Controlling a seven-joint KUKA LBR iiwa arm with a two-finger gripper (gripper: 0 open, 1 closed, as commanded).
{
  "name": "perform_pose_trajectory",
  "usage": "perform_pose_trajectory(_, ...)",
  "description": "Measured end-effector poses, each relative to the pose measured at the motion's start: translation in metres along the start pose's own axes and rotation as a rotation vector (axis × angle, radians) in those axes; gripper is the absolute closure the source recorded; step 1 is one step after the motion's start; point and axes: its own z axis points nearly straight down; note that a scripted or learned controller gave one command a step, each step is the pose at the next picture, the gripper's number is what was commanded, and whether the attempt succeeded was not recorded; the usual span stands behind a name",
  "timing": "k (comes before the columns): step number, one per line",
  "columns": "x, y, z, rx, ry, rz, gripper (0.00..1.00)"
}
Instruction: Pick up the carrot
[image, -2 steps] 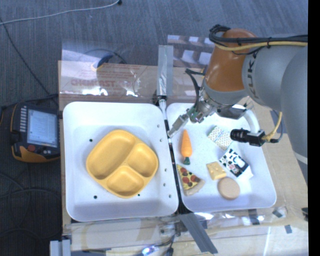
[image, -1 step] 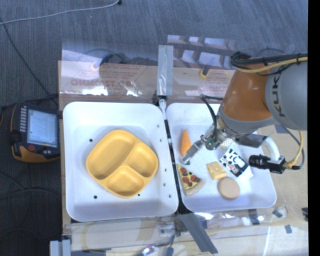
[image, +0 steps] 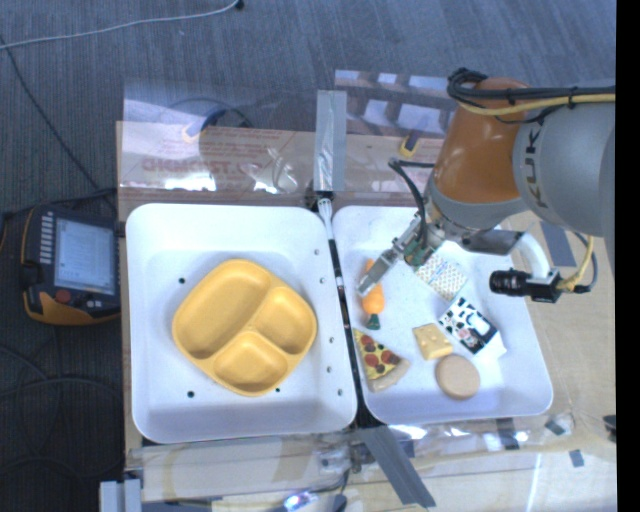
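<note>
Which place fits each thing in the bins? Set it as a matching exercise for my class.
Things:
1. carrot
2. yellow plate
3. pizza slice
4. round cookie

Places:
A. left bin
B. right bin, near front right corner
C. just under the end effector
D. right bin, front left, beside the divider

Pairs: 1-C, 2-A, 3-D, 4-B

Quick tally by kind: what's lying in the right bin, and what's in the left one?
Right bin:
Carrot, at the claw: 1
Pizza slice: 1
Cheese wedge: 1
Round biscuit: 1
Black-and-white packet: 1
Dotted white packet: 1
Left bin:
Yellow divided plate: 1
Total: 7
</note>
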Motion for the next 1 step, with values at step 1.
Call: perform_pose_trajectory(1,0.0002,0.0002,0.0000,0.000,0.000,0.000,0.00)
